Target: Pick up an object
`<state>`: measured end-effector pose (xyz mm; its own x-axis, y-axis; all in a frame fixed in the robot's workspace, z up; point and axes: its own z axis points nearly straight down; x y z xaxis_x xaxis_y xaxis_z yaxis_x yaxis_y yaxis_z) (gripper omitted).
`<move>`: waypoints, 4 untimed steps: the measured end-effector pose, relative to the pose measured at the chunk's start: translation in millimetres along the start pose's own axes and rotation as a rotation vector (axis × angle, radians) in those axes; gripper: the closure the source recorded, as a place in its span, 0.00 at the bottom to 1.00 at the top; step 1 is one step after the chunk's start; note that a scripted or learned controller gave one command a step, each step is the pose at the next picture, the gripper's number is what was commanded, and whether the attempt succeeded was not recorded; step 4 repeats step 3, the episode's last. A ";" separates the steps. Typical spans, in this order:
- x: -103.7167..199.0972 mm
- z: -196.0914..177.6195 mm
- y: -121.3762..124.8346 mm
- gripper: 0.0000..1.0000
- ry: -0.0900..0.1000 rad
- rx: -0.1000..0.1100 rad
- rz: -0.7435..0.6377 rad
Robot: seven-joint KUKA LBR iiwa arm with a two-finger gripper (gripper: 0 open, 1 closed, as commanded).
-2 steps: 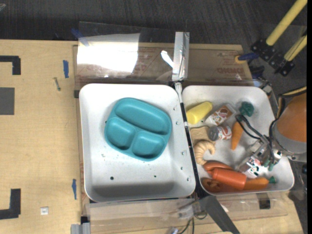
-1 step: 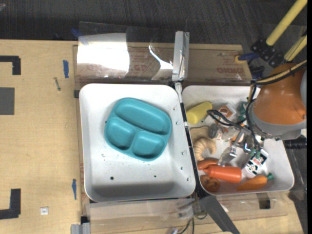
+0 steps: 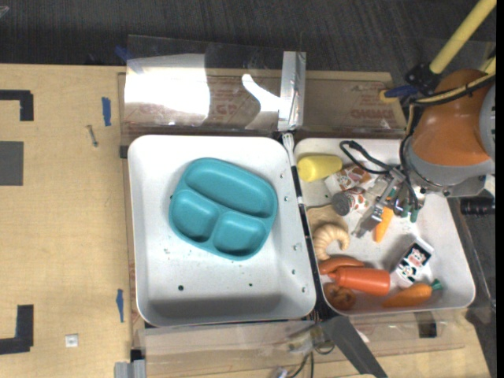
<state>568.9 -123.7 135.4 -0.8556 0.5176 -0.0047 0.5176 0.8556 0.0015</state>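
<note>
The right bin (image 3: 458,246) holds a jumble of toy food: a yellow lemon-like piece (image 3: 318,166), a tan croissant (image 3: 329,235), an orange-red sausage (image 3: 361,278), a carrot (image 3: 409,294) and a small black-and-white box (image 3: 413,262). My gripper (image 3: 376,211) reaches down into this bin's upper middle. It hangs from the arm's orange band (image 3: 445,136) at the right. A small orange piece (image 3: 383,225) lies right at the gripper's tip, and a grey round item (image 3: 342,203) sits just to its left. Whether anything is held is unclear.
A teal divided plate (image 3: 223,205) lies in the left bin (image 3: 150,219). A clear plastic sheet (image 3: 205,93) and a metal strip (image 3: 291,93) stand behind the bins. Black cables (image 3: 366,160) trail over the right bin's back.
</note>
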 end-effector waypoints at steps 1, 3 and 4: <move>47.6 46.5 -91.4 0.00 -0.004 0.001 0.064; -41.1 41.3 -41.3 0.00 0.003 0.000 0.065; -41.1 41.3 -41.3 0.00 0.003 0.000 0.065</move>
